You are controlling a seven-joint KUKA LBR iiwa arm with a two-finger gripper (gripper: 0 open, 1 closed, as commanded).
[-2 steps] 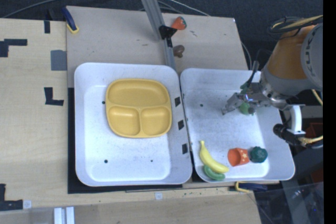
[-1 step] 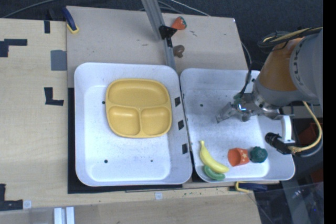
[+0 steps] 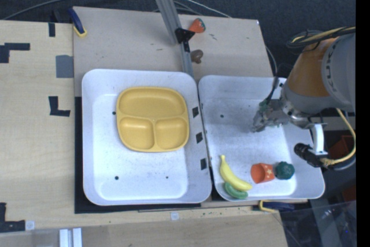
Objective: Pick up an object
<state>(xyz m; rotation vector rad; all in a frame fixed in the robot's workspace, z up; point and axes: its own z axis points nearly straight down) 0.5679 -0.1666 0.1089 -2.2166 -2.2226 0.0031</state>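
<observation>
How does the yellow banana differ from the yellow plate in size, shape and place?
The banana is small, thin and curved; the plate is much larger, broad and divided into three compartments. The banana lies in the right bin, at its near edge beside a green object; the plate lies in the left bin, toward its far side. Both are yellow and lie flat.

We see the counter point(image 3: 34, 124) carrying two white bins: left bin point(image 3: 92, 182) mid-frame, right bin point(image 3: 231, 95) beside it
</observation>
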